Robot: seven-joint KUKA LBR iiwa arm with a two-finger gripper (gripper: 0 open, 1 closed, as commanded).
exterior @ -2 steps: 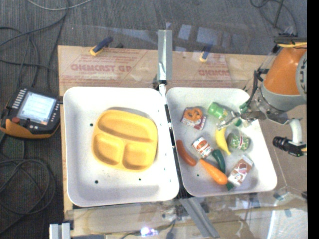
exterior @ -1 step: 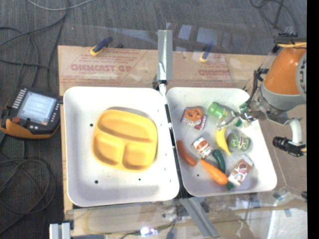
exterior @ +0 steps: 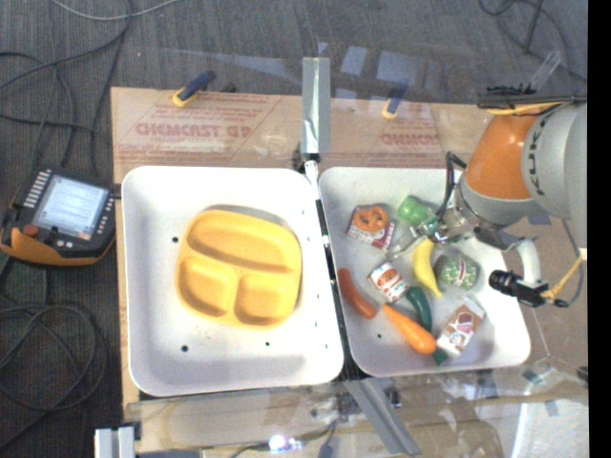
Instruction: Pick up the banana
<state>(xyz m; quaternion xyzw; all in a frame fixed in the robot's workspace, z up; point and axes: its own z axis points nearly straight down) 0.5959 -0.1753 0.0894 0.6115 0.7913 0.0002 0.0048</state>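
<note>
The banana [exterior: 423, 268] is a small yellow curved toy lying in the middle of the right bin [exterior: 496, 351], between a red-and-white can [exterior: 386, 281] and a green round item [exterior: 456, 273]. My gripper [exterior: 434, 231] hangs just above the banana's upper end, low over the bin, under the grey wrist with the orange band [exterior: 501, 166]. The gripper's dark parts blur into the objects beneath it, and I see nothing clearly held.
The right bin also holds an orange packet [exterior: 368, 222], a green object [exterior: 412, 208], a red sausage-like piece [exterior: 356, 295], a carrot [exterior: 410, 328], a dark green vegetable [exterior: 420, 303] and a small carton [exterior: 460, 327]. A yellow divided tray [exterior: 243, 266] sits in the left bin [exterior: 153, 351].
</note>
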